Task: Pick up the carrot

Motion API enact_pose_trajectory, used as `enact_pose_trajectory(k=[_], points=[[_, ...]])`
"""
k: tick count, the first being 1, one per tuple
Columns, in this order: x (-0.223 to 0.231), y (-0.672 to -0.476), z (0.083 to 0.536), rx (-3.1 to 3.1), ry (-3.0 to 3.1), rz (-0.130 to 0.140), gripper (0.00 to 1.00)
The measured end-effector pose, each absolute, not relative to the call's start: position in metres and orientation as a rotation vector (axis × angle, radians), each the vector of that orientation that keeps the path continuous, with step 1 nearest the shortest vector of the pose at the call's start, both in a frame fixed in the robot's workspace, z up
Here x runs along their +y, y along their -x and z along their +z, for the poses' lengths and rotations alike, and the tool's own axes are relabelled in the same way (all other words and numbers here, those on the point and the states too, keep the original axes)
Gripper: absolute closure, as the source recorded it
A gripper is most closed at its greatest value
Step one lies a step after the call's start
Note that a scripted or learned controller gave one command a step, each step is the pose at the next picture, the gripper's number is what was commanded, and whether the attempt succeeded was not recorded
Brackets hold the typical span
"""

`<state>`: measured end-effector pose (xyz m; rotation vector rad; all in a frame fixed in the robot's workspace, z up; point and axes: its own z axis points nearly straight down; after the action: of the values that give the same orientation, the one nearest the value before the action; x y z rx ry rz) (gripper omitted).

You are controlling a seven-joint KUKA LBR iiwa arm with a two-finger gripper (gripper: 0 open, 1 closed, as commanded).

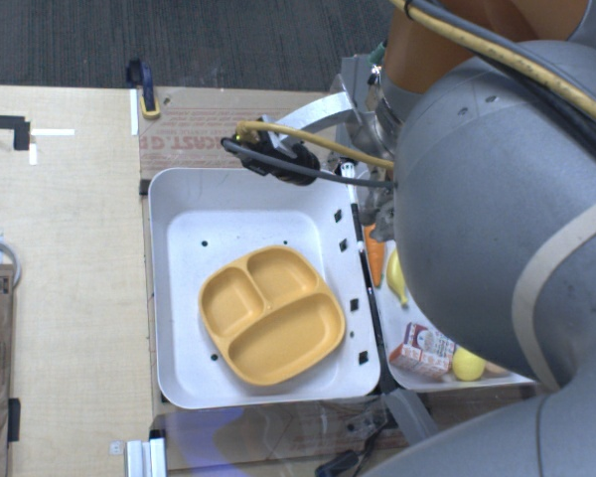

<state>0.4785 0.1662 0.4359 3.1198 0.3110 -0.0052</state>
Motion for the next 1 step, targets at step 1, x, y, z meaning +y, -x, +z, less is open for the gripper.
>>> enact_pose_trajectory(k=[1], points=[[0.2113, -0.5709, 0.4391, 0.311, -3.12, -0.008, 1.0]])
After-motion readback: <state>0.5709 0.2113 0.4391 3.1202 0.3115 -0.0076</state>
